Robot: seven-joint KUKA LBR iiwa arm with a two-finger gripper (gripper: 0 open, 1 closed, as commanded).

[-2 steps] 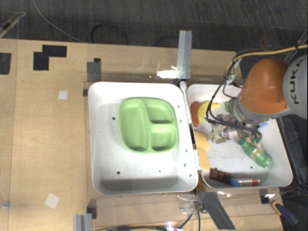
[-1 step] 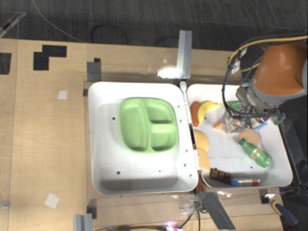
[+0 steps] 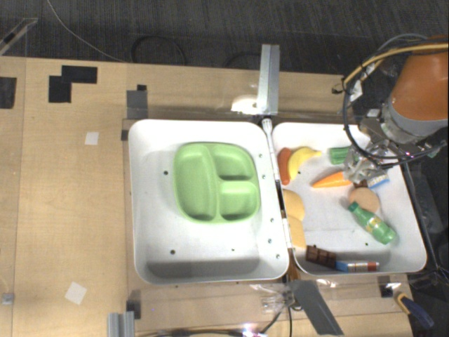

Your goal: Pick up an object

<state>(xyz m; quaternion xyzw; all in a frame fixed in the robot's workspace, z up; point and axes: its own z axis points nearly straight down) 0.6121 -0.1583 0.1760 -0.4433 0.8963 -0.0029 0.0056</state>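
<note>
My one camera sits fixed above the tabletop [image 3: 63, 209], looking down at a slant on both bins, left bin [image 3: 151, 258] and right bin [image 3: 407, 251]; fairly near, I think.

wooden bench [image 3: 63, 209], left white bin [image 3: 151, 258] holding a green divided tray [image 3: 214, 181], grey carpet [image 3: 175, 12], black cables [image 3: 158, 48]

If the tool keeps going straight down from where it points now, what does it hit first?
Most likely the orange carrot or the tan round piece, both lying just below the tool in the right bin; depth is unclear from above.
</note>
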